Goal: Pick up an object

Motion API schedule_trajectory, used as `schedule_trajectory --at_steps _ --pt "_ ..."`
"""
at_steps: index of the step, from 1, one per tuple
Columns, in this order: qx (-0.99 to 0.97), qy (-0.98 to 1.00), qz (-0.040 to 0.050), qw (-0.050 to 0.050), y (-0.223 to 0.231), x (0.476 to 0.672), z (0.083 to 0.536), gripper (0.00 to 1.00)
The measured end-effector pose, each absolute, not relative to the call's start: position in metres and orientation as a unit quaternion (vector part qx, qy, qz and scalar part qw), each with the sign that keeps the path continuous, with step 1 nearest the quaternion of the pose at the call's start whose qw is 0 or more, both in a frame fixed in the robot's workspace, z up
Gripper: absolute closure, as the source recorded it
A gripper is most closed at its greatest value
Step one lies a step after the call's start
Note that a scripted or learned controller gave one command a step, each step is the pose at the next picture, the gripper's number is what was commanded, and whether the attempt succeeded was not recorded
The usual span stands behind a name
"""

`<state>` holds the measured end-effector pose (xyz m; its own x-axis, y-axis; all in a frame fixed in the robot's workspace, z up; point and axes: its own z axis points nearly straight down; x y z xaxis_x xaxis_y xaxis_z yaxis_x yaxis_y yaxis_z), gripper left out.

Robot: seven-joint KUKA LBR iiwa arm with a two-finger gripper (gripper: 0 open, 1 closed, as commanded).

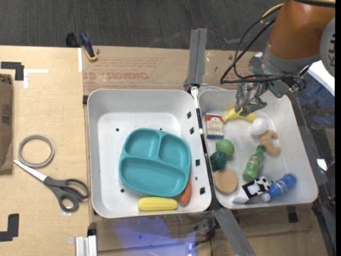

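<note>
Over the right bin (298,143), near its back wall, the pincer (249,104) hangs from the orange-banded arm (298,25); cables and its own dark metal clutter the view, so I cannot tell how it is set. Its tip sits just above a yellow banana-shaped toy (237,116), partly hidden beneath it; contact cannot be judged.

Beside the banana: a small red-and-white carton (214,126) against the dividing wall, and a white egg (259,126) to the other side. Near the egg, a tan lumpy toy (270,142), shape hard to read. Toward the front: a green ball (225,147), a dark green piece (218,160) touching it, a green bottle (254,164) lying tilted, a tan disc (226,181), a black-and-white item (256,190) and a blue bottle (279,185) at the front wall, the two touching.

Left bin (101,143): a teal divided plate (155,162), a yellow corn cob (157,203) at the front wall, and an orange piece (185,194) half tucked under the plate rim.

On the table (42,116), left of the bins: scissors (53,185), a tape ring (35,150), and a brown item (5,121) cut off by the frame edge.
</note>
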<state>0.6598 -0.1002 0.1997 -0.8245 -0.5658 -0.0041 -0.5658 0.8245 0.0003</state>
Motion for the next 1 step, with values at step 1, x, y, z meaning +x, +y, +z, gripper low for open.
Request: schedule_trajectory --at_steps 1 --pt "-0.227 0.974 -0.0002 0.003 -0.1055 0.6602 0.2168 1.0"
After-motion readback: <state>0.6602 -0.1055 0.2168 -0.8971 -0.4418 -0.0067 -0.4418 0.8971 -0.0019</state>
